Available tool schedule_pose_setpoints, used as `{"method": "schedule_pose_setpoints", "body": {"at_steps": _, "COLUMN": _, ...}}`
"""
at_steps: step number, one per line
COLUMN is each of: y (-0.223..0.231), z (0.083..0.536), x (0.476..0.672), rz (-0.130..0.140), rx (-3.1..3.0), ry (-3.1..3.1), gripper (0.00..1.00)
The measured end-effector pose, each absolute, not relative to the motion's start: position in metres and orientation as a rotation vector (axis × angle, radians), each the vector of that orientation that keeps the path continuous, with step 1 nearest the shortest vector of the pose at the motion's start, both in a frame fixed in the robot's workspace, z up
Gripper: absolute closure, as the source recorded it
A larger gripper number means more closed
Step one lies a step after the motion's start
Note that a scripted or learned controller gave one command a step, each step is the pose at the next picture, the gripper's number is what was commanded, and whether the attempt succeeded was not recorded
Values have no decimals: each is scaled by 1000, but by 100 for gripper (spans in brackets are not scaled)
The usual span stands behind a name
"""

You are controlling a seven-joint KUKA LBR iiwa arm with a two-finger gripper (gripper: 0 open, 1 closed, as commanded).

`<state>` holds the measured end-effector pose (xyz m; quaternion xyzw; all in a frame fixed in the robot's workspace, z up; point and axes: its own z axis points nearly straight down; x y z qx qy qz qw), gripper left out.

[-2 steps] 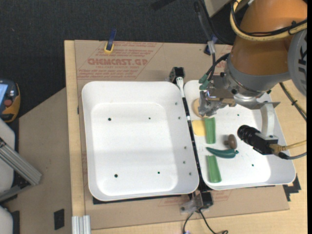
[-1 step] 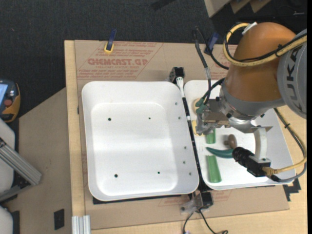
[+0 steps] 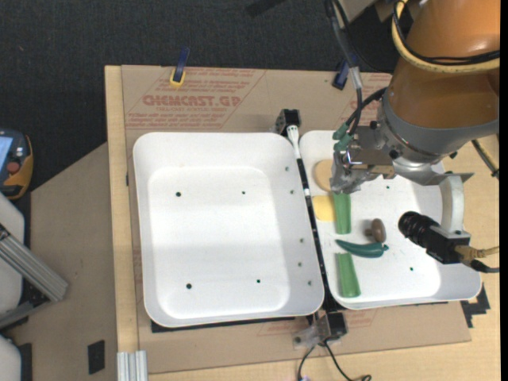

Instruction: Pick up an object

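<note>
The grey and orange arm (image 3: 444, 62) is reaching in from 3 o'clock and is hanging over the right bin (image 3: 413, 288). Its hand (image 3: 344, 179) is sitting low over the upper left part of that bin, at the 12 o'clock end of a green stick (image 3: 342, 214). From this slant it cannot be told whether the hand is released or clenched, nor whether it is touching the stick.

The green stick is lying in the right bin with its length running from 12 to 6 o'clock. A yellow block (image 3: 323, 207) is lying just beside the stick at its 9 o'clock side, close to the bin's left wall. A tan disc (image 3: 321, 173) is lying at 12 o'clock of the yellow block, partly hidden by the hand. A small brown lump (image 3: 375, 230) is lying near the stick at its 4 o'clock. A teal curved piece (image 3: 363, 248) is lying just at 6 o'clock of the stick, stretching toward 3 o'clock under the brown lump. A green block (image 3: 348, 275) is lying at 6 o'clock of the teal piece, near the bin's lower rim.

The left bin (image 3: 214, 236) is sitting at 9 o'clock of the right one, their rims meeting. Both bins are resting on a cardboard sheet (image 3: 198, 98) with red print that is covering the tabletop, and a blue and yellow clamp (image 3: 179, 71) is gripping the sheet's edge at 12 o'clock.
</note>
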<state>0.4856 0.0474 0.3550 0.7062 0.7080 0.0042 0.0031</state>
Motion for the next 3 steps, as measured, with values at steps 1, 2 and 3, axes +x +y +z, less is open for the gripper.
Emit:
{"method": "schedule_pose_setpoints", "body": {"at_steps": 1, "y": 51, "z": 275, "x": 478, "rz": -11, "rx": 2227, "ry": 2225, "gripper": 100}}
{"method": "schedule_pose_setpoints", "body": {"at_steps": 2, "y": 35, "z": 276, "x": 479, "rz": -3, "rx": 2225, "ry": 2220, "gripper": 100}}
{"method": "schedule_pose_setpoints", "body": {"at_steps": 3, "y": 46, "z": 332, "x": 480, "rz": 8, "rx": 2216, "ry": 2221, "gripper": 100}}
